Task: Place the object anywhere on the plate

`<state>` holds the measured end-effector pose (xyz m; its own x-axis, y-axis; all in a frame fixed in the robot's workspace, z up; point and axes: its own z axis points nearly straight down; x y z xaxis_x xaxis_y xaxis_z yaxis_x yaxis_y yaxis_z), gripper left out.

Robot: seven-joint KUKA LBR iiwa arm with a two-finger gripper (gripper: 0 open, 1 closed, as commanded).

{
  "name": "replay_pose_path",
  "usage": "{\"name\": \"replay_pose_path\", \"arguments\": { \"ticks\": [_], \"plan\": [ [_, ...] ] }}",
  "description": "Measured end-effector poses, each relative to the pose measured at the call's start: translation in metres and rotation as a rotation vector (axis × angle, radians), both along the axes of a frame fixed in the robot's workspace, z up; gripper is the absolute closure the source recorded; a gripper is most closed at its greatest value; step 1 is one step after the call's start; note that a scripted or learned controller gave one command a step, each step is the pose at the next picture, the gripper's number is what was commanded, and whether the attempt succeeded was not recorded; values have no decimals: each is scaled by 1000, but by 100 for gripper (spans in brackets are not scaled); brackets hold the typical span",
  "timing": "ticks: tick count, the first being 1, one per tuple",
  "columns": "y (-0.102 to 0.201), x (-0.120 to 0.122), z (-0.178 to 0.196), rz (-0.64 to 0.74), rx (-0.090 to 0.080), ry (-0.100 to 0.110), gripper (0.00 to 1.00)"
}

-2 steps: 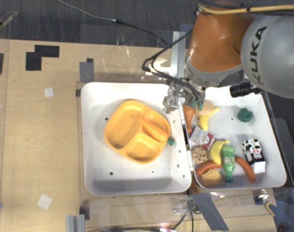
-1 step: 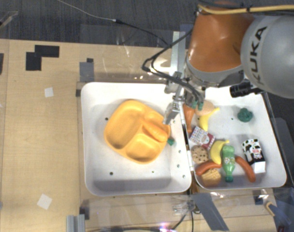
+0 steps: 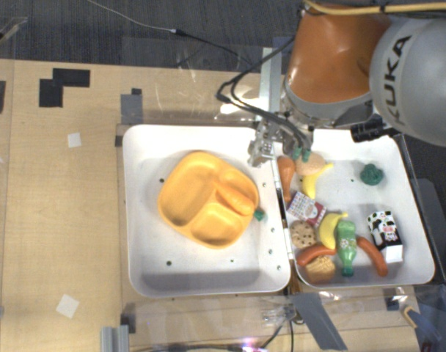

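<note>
Yellow plate [image 3: 207, 198] sits alone in the left bin [image 3: 142, 270], so it's an easy target. Gripper [image 3: 271, 149] hovers over the divider; can't tell whether the jaws are apart.

Two white bins [image 3: 146, 270], one yellow divided plate [image 3: 208, 198], two bananas [image 3: 330, 229], two sausages [image 3: 373, 256], one carrot [image 3: 286, 172], one green bottle [image 3: 345, 246], one cookie [image 3: 302, 234], one milk carton [image 3: 385, 233], one green leafy piece [image 3: 371, 174]

we see plate [image 3: 206, 200]: glossy yellow plastic | bins [image 3: 146, 262]: smooth white plastic | bench [image 3: 54, 218]: matt pale wood | hand [image 3: 271, 147]: bare metal
</note>
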<state>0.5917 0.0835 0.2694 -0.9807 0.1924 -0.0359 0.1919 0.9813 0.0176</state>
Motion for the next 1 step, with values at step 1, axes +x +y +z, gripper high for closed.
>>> {"name": "replay_pose_path", "arguments": {
  "ticks": [1],
  "plan": [
    [0, 0, 0, 0, 0, 1, 0]
  ]
}}
